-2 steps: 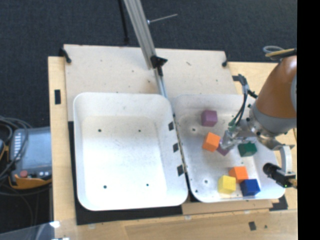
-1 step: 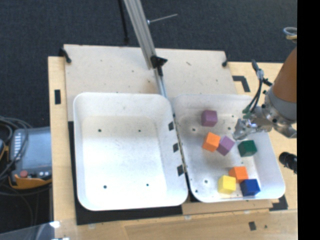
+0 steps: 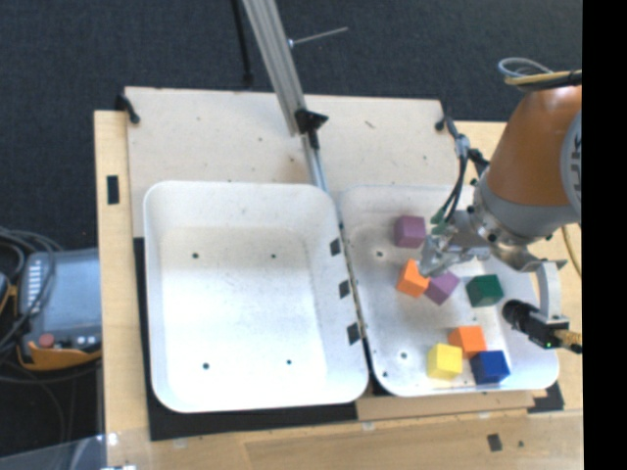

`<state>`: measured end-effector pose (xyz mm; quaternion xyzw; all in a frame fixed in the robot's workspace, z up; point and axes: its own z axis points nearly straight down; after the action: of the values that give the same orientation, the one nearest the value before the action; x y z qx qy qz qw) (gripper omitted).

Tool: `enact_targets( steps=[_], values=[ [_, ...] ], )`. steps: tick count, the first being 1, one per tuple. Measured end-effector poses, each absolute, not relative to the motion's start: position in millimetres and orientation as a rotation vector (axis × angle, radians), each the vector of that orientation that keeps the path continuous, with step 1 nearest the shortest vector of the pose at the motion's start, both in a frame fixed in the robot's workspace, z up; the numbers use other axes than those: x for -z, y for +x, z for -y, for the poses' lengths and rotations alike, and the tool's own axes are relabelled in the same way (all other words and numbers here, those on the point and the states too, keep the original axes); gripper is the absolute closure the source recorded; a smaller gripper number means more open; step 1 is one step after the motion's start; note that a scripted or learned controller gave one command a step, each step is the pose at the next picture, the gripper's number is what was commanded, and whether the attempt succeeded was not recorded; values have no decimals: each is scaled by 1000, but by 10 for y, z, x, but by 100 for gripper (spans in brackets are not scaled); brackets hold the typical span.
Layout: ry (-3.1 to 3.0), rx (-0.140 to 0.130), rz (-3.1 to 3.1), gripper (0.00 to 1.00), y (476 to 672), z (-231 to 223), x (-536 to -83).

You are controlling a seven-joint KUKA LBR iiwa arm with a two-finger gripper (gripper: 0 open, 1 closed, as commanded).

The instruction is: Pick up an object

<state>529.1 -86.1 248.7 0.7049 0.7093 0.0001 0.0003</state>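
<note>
I have the gripper (image 3: 432, 262) low in the right bin (image 3: 377, 365), just above an orange cube (image 3: 412, 280) and a purple cube (image 3: 443, 286) lying side by side. I think this is the reaching step; if the pincer is released or clenched, I cannot tell. The next move needs one cube centred before closing.

1. The arm (image 3: 534, 164) enters as a broad, rounded segment with a smooth, glossy orange shell.
2. Below the orange band sits a grey, curved wrist housing, lighter along its lower rim.
3. A pale looped cable arcs above the orange shell near the top.
4. Thin dark and greenish cables run down the wrist's side to the hand (image 3: 436, 256).
5. The hand is a small grey metallic assembly with dark fittings; its finer details are too small to tell.
</note>
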Motion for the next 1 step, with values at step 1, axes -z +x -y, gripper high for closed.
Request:
enact_targets(
  steps=[1],
  values=[
    [2211,-4,-2231,100,5393,317,-2569]
  ],
)
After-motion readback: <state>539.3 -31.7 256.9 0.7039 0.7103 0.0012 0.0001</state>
